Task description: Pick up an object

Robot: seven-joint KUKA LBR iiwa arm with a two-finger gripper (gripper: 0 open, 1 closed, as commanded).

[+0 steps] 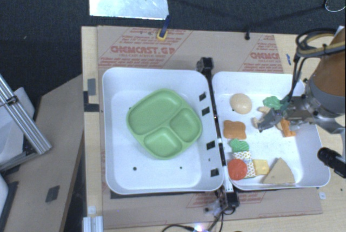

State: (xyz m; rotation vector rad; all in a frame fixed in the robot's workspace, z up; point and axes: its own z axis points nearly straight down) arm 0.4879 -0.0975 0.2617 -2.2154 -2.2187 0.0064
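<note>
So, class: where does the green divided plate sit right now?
The green divided plate lies in the middle of the left bin in the camera view, across the divider from the right bin's toy foods, nearest the orange toast-shaped piece.

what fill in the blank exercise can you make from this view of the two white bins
1. The green three-compartment plastic plate lies in the ____ bin of the view.
2. The round red toy tomato sits near the ____ edge of the right white bin.
3. The pale round bun-like toy lies directly above the ____ toast-shaped piece in the view.
4. The arm's gripper hovers over the ____ bin.

Missing words: left; bottom; orange; right
</note>
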